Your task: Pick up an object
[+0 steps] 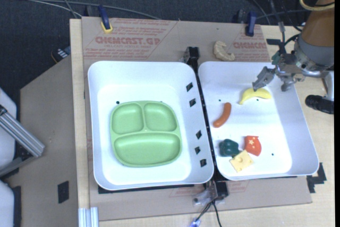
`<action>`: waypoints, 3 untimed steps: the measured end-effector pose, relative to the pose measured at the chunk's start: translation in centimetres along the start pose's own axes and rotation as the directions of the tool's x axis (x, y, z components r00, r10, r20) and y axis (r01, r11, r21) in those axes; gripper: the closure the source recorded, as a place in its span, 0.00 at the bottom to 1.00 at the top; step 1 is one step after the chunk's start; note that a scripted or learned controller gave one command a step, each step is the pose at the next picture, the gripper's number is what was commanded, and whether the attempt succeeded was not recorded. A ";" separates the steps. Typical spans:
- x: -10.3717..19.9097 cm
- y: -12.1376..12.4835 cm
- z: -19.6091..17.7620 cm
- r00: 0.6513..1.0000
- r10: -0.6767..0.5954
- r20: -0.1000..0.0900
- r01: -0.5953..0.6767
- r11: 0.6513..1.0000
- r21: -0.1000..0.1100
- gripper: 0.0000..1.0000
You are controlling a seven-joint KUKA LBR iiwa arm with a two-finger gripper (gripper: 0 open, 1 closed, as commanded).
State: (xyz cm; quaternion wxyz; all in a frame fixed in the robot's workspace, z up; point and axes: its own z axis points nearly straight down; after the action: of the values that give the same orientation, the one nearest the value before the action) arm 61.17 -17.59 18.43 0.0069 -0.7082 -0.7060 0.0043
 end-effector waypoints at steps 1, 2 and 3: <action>0.0 0.3 -0.9 1.000 -0.003 0.003 0.003 1.000 -0.015 0.00; -0.7 0.7 3.7 1.000 -0.003 0.002 0.003 1.000 -0.010 0.00; -0.3 0.4 8.1 1.000 -0.004 0.002 0.004 1.000 -0.010 0.00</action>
State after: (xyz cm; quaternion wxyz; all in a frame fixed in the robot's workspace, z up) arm 61.47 -17.82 10.35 0.0028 -0.7069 -0.7073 0.0013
